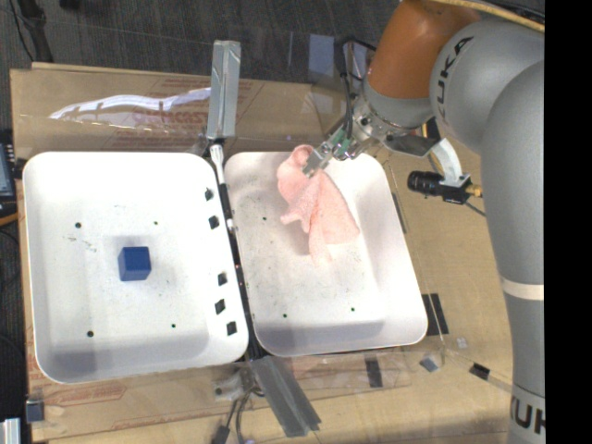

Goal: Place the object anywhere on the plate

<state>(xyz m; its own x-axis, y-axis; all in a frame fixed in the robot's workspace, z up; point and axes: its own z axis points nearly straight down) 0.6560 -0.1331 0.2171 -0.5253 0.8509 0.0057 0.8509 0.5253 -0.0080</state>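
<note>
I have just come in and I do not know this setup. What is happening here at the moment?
A grey robot arm reaches in from the right over two white bins. Its gripper holds a pink cloth by its upper end, and the cloth hangs over the right bin. In the left bin lies a small blue cube, untouched.

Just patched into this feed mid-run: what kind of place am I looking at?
Likely a robot lab test bench, not a home or shop: two white bins clamped side by side on cardboard, a grey arm reaching in, and test props, a blue cube and pink cloth.
</note>
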